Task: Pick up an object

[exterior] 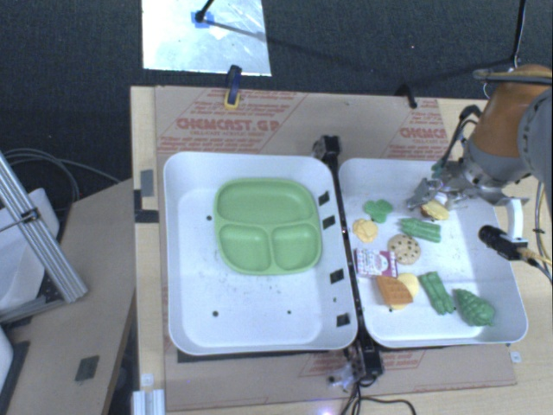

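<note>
My gripper hangs low over the back of the right bin, reaching in from the right under the arm's orange band. A small yellow food piece lies right at its tip; whether it is touched or held is hidden from me. Just in front of it lies a green pod. Further toys are scattered in this bin: a green leafy piece, a yellow round piece, a cookie, a pink-white packet, an orange block, a green cucumber and a bumpy green piece.
The left bin holds a green divided plate. A black divider with clips separates the two bins. A black part juts in over the right bin's right rim.
</note>
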### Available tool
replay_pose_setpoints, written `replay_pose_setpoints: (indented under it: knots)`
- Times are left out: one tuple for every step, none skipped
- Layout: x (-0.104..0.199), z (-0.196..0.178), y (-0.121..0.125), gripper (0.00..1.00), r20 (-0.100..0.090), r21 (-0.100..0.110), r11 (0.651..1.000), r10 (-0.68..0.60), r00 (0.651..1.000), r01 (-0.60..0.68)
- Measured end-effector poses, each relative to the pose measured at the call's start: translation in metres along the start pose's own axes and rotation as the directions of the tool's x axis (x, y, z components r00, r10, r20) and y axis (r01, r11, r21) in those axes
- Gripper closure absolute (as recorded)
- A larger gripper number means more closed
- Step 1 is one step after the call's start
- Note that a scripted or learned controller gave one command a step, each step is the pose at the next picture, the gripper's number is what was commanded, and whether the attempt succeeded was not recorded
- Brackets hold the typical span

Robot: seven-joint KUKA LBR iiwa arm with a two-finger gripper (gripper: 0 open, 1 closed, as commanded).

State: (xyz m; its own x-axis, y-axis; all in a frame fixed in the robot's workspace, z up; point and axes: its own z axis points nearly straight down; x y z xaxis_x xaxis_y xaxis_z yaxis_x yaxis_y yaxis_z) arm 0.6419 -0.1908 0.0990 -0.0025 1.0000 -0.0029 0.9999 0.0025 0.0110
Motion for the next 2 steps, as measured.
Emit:
replay_pose_setpoints:
  knots:
    - [0.06, -0.094, 0.009, 1.0, -0.003, -0.001, 1.0, -0.008, 1.0, 0.008]
    - [0.134, -0.086, 0.004, 1.0, -0.006, 0.009, 1.0, -0.009, 1.0, 0.009]
